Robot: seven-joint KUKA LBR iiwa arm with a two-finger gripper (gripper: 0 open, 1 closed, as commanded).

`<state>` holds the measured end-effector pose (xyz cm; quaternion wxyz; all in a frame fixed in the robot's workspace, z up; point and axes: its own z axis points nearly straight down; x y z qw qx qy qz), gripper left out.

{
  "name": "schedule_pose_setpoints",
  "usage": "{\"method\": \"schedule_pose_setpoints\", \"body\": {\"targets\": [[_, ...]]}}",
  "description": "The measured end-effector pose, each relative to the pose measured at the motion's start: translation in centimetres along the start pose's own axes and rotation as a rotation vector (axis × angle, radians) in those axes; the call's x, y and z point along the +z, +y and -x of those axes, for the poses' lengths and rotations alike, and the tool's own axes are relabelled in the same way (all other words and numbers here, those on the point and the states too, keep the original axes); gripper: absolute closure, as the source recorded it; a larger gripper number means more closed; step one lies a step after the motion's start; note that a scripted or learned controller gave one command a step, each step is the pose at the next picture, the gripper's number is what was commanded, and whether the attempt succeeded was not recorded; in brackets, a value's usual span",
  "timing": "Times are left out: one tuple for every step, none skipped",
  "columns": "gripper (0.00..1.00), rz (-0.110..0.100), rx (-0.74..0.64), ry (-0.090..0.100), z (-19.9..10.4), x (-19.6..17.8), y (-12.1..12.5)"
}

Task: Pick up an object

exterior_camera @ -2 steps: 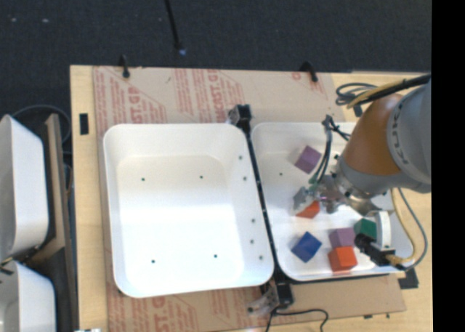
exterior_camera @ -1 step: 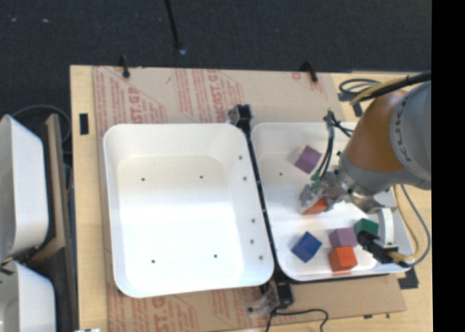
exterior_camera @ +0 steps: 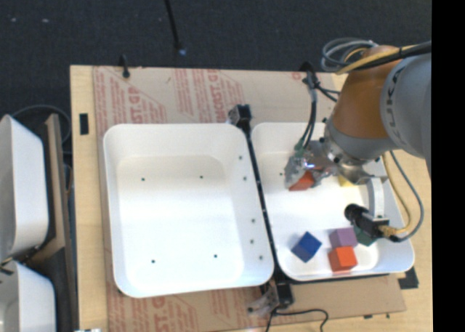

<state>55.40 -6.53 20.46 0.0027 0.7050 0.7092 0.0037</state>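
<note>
1. Looking down on the bench (exterior_camera: 167,94): two white bins sit side by side on it, the left bin (exterior_camera: 182,207) at 9 o'clock and the right bin (exterior_camera: 290,211) at 3 o'clock, with their inner rims touching.
2. A black clip (exterior_camera: 240,114) sits at the 12 o'clock end of the seam between the bins.
3. The arm (exterior_camera: 378,105) enters from 3 o'clock and leans over the 12 o'clock half of the right bin, its orange band on top.
4. The gripper (exterior_camera: 306,169) hangs low at about 10 o'clock in the right bin, close to the bin floor. Whether it is apart or together is not readable from this angle, as the wrist hides it.
5. A red block (exterior_camera: 300,183) lies on the bin floor at the 7 o'clock side of the gripper, right against it. I cannot tell whether it is clamped or only touched.
6. Three more blocks are grouped near the 6 o'clock rim of the right bin, well apart from the gripper:
   - the blue block (exterior_camera: 306,245) at 7 o'clock in the bin, turned on a diagonal and standing alone;
   - the purple block (exterior_camera: 343,237) at 6 o'clock;
   - the orange block (exterior_camera: 344,258) at the 6 o'clock side of the purple one, touching it and nearest the rim.
7. The blue block sits near the purple and orange pair, on their 9 o'clock side, with a gap between.
</note>
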Motion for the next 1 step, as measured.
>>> {"method": "schedule_pose_setpoints", "body": {"targets": [[1.0,-0.009,-0.002,0.001,-11.29,0.43,-1.25]]}}
